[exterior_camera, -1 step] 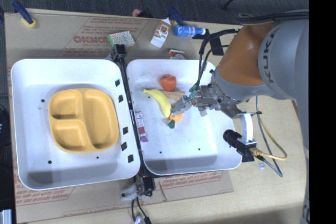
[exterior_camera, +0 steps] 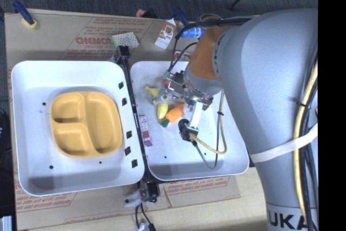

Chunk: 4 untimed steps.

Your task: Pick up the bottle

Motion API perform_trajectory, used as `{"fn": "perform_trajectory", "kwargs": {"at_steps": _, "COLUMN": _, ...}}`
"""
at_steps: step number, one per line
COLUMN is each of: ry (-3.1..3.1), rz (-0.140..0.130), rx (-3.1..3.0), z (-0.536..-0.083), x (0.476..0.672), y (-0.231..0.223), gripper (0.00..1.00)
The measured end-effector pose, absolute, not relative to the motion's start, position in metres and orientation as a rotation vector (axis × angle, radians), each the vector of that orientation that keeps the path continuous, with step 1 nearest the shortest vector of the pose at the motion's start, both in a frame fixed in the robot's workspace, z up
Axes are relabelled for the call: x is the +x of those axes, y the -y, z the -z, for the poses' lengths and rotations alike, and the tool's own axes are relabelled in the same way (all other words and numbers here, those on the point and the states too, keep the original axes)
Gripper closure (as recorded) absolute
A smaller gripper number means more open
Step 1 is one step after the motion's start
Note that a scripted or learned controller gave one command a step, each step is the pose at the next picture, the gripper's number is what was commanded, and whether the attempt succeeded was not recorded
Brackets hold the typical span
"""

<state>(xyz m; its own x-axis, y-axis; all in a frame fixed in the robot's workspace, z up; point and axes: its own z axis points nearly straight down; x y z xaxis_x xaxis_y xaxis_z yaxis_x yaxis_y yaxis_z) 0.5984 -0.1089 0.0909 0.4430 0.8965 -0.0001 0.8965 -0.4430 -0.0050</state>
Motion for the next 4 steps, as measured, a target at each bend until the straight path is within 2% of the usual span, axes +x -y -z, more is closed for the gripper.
{"fn": "perform_trajectory", "kwargs": {"at_steps": 1, "ry": 1.665, "rz": 0.002, "rx": -2.660, "z": -0.103, "x": 0.601, "y": 0.108, "gripper": 1.00}}
{"fn": "perform_trajectory", "kwargs": {"at_steps": 2, "ry": 1.949, "rz": -0.004, "rx": -2.457, "z": -0.192, "x": 0.518, "y": 0.083, "gripper": 1.00}}
{"fn": "perform_trajectory", "kwargs": {"at_steps": 3, "ry": 2.248, "rz": -0.002, "rx": -2.191, "z": -0.243, "x": 0.476, "y": 0.095, "gripper": 1.00}}
{"fn": "perform_trajectory", "kwargs": {"at_steps": 4, "ry": 2.696, "rz": -0.002, "rx": -1.606, "z": -0.172, "x": 0.476, "y": 0.107, "gripper": 1.00}}
